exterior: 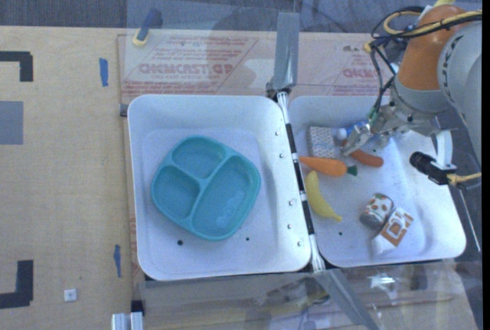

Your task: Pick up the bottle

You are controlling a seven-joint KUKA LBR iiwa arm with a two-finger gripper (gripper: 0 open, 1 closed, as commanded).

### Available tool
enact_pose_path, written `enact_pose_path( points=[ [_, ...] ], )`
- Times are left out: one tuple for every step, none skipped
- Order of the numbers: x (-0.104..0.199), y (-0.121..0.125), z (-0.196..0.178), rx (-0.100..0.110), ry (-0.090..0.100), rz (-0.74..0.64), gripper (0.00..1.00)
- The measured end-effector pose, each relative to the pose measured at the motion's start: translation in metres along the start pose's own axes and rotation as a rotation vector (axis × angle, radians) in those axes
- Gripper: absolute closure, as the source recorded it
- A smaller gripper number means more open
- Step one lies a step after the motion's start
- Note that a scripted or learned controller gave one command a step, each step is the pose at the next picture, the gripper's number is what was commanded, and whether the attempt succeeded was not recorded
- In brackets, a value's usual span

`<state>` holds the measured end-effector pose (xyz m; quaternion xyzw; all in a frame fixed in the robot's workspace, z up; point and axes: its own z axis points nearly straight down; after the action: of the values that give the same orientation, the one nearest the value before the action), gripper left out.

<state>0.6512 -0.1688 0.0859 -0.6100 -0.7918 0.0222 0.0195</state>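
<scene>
Right bin (452, 244): gripper (366, 135) low at the upper middle, over a small bottle (354, 131) lying beside a grey sponge (322, 140); whether it grips cannot be told. Carrot (325, 165), banana (319, 197) below. Left bin (145, 122): teal plate (205, 187).

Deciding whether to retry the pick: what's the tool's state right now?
Tool: low in the right white plastic bin, at the small bottle with the blue cap; whether it is open, closed or holding anything cannot be told.
</scene>
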Motion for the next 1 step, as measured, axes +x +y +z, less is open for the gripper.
enact_pose_path(
  points=[
    [-0.0364,0.0045,-0.0005,-0.050,-0.003,-0.135,0.00]
  ],
)
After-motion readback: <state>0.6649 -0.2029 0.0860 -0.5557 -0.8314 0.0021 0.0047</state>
